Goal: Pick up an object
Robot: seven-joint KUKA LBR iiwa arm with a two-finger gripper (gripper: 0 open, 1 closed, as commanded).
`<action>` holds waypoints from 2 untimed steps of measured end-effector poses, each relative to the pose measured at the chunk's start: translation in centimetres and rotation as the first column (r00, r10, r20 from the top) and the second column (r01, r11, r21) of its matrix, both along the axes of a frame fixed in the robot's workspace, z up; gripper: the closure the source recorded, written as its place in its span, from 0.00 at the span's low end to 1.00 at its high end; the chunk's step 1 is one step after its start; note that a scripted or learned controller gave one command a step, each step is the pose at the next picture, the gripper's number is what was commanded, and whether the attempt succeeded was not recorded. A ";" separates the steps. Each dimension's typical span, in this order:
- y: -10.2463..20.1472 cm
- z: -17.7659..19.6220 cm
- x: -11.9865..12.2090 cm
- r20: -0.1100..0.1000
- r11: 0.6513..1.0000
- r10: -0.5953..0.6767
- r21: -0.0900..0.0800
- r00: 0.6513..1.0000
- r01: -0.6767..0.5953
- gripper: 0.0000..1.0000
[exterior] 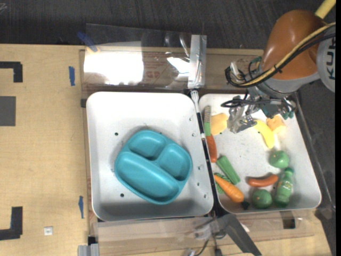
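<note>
At the near edge of the right bin point(314, 193) lay a cluster of toy food: an orange carrot point(229, 188) slanting along the near-left corner, a round green fruit point(261, 198) beside it, and a green bottle-shaped piece point(285, 187) just to the right. A red-orange sausage point(262, 181) curved just behind the round fruit. A green pod-like vegetable point(227, 168) lay tilted left of the sausage, and a second round green item point(278, 158) sat near the right wall. Along the left wall, a slim orange-red piece point(212, 147) ran lengthwise.

In the left bin point(101, 159), a teal divided plate point(153, 166) with three compartments rested, turned at an angle.

Farther back in the right bin, a yellow banana-like piece point(268, 134) and a pale yellow block point(218, 124) flanked the gripper point(240, 122), which hung low between them, close to the bin floor. Whether its metal fingers were spread or closed could not be told, and nothing was seen between them. An orange piece point(275, 122) lay just behind the banana. Beyond, the arm's orange band point(290, 36) rose with its cables.
</note>
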State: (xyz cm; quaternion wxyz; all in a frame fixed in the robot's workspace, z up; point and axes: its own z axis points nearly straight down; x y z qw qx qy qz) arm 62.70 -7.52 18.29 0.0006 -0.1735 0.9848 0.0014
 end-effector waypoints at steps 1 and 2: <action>-5.4 11.1 4.0 0.015 0.987 -0.162 -0.002 0.987 0.162 1.00; -0.5 6.7 4.1 0.004 1.000 -0.005 -0.001 1.000 0.005 1.00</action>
